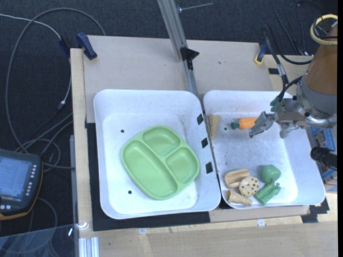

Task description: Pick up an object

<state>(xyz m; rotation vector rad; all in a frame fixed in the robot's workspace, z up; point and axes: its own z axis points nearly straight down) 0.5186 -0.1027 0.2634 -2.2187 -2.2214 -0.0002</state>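
Note:
In the right bin [236, 98] lie an orange carrot [246, 123] near the back, a tan cone [214, 125] by the left wall, and a cluster at the front: a tan bread piece [236, 176], a round cracker [248, 186], a green pepper [270, 173] and a green pod [266, 193]. My gripper [270, 125] hangs over the right bin, just right of the carrot, with its fingers [260, 125] spread and nothing between them.
The left bin [107, 106] holds a green divided plate [160, 161]. A metal pole [174, 25] rises behind the bins. Cables and a pendant [19, 183] lie on the floor at left.

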